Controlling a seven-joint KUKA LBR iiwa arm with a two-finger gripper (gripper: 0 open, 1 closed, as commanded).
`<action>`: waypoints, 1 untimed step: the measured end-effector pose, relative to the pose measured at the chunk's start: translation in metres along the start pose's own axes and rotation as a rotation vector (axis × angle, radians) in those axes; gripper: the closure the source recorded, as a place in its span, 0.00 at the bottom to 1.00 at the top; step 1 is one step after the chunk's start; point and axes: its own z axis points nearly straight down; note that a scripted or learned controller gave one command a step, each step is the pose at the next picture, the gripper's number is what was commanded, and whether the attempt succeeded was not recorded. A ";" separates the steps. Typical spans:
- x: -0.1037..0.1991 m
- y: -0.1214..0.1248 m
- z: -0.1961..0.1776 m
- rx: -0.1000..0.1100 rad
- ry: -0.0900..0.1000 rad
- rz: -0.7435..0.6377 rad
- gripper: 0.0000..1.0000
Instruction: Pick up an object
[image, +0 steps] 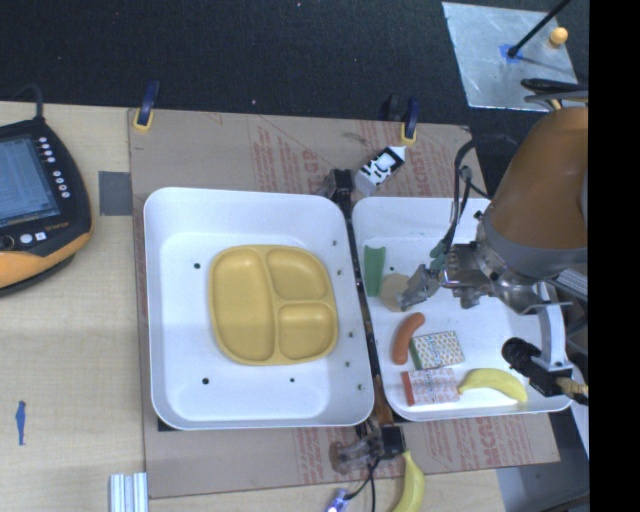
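Gripper (418, 290): low in right bin (470, 215), over a beige object (394, 291); finger state impossible to tell (partly hidden).
Sausage (405, 337): just below.
Yellow tray (272, 303): left bin (180, 215).

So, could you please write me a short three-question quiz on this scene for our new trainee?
1. True or false: the yellow divided plate lies in the left bin.
2. Which lies nearest the right bin's front edge? A) green block B) sausage C) banana
3. Fill in: the gripper hangs over the ___ bin.

Key: 1 true; 2 C; 3 right.
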 end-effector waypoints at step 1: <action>-0.014 0.016 0.049 0.004 -0.001 0.001 0.00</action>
